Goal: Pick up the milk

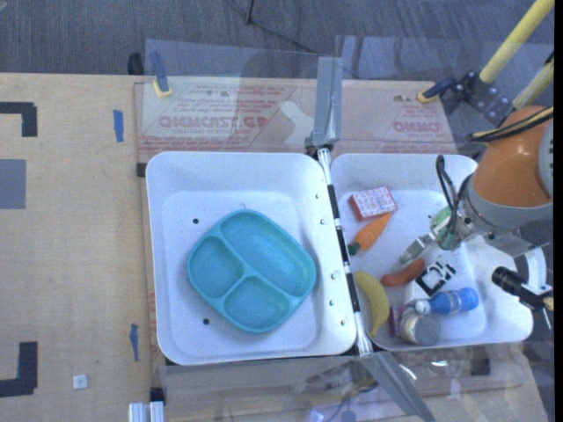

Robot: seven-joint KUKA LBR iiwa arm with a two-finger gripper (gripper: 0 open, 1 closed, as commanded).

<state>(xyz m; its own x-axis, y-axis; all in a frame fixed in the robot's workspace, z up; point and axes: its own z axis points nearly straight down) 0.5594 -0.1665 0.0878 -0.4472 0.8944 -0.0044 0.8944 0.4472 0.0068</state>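
The milk looks like a small bottle with a white end and a blue body, lying on its side near the front of the right bin. My gripper hangs over the middle of that bin, behind and slightly left of the bottle, beneath the arm's orange band. A black-and-white tag lies between the gripper and the bottle. Nothing is visibly held.
The right bin also holds a pink box, a carrot, a red sausage-like piece, a banana and a small can touching the bottle. A blue divided plate lies in the left bin.
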